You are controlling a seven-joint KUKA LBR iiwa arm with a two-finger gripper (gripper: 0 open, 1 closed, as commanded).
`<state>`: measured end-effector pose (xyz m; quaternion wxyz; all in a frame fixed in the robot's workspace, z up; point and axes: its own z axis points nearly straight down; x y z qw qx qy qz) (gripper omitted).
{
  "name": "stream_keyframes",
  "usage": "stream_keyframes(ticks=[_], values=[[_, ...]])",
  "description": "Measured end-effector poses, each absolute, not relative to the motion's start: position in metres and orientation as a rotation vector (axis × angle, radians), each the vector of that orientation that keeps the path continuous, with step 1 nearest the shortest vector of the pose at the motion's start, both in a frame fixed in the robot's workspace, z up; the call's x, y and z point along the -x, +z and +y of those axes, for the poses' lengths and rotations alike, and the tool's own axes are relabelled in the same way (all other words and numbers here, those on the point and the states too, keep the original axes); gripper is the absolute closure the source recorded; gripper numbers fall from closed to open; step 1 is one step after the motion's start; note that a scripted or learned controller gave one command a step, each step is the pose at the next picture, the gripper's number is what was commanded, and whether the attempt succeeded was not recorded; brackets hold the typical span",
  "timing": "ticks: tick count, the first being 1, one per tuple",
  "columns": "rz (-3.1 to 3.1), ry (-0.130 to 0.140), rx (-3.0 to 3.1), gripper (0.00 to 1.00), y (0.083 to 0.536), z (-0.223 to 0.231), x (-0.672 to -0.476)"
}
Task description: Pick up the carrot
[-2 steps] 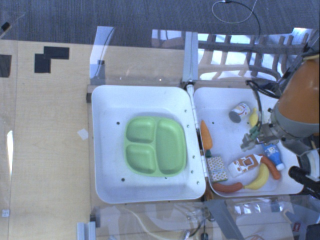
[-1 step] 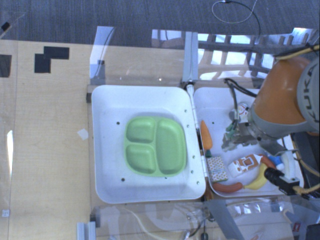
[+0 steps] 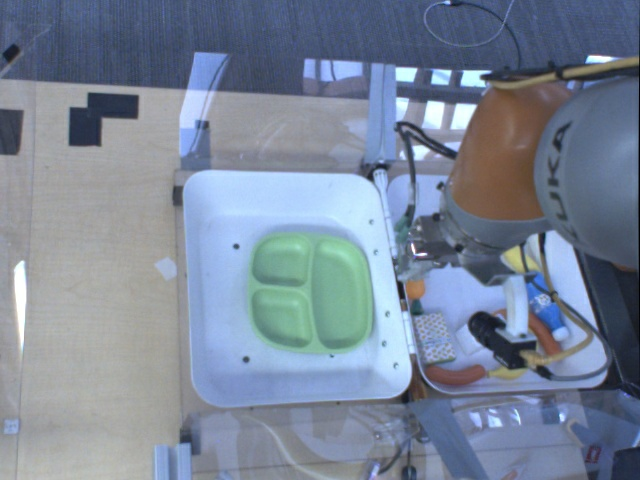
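A small orange piece (image 3: 414, 290), which looks like the carrot, lies at the left wall of the right bin (image 3: 590, 363). Most of it is hidden under the gripper. The gripper (image 3: 418, 255) hangs low over that spot, close to the wall between the two bins. The arm's orange band and grey wrist cover the upper part of the right bin.
A green divided plate (image 3: 312, 291) sits in the left bin (image 3: 215, 363). The right bin also holds a checkered pad (image 3: 432, 336), a red sausage-shaped item (image 3: 456, 375), a blue and white tube (image 3: 541, 304) and a yellow item (image 3: 516, 259).
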<state>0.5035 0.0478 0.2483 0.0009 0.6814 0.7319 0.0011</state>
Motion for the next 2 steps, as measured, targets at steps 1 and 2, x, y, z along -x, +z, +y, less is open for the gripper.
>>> stream_keyframes(ticks=[1, 2], values=[[2.298, 0.003, -2.139, 0.00, 0.2482, 0.0478, -0.5035], [2.298, 0.003, -2.139, 0.00, 0.2482, 0.0478, -0.5035]])
